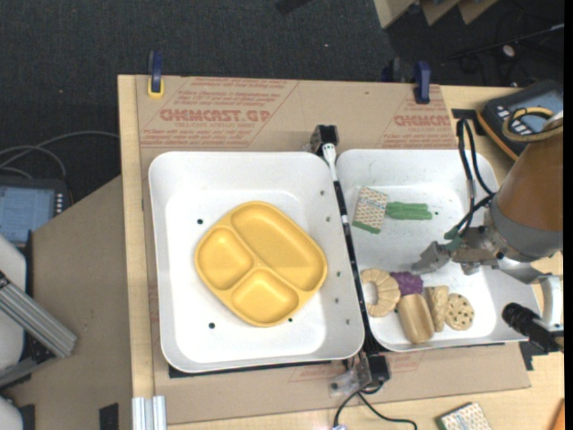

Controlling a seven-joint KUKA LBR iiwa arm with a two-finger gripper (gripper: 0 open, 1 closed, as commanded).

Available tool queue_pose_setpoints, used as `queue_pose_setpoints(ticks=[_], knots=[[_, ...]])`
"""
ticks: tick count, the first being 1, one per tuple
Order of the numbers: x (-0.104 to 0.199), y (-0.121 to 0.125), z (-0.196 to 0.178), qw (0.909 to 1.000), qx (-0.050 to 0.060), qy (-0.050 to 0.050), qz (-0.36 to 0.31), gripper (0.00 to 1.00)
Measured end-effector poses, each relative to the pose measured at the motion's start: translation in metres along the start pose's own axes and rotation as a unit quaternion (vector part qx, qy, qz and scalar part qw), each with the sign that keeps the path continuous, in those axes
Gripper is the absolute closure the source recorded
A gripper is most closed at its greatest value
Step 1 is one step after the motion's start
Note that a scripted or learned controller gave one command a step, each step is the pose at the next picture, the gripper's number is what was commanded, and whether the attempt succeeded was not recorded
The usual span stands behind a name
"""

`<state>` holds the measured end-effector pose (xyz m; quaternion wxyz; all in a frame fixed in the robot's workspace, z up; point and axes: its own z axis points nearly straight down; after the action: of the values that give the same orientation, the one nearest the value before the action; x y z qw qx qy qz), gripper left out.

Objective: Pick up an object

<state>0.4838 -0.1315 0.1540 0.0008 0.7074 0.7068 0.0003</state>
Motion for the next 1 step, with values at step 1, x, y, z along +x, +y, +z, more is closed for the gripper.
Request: queue_pose_setpoints(ticks=[1], knots=[[0.0187,-0.0053,0.072,1.0,0.002,0.001,0.0,0.0]])
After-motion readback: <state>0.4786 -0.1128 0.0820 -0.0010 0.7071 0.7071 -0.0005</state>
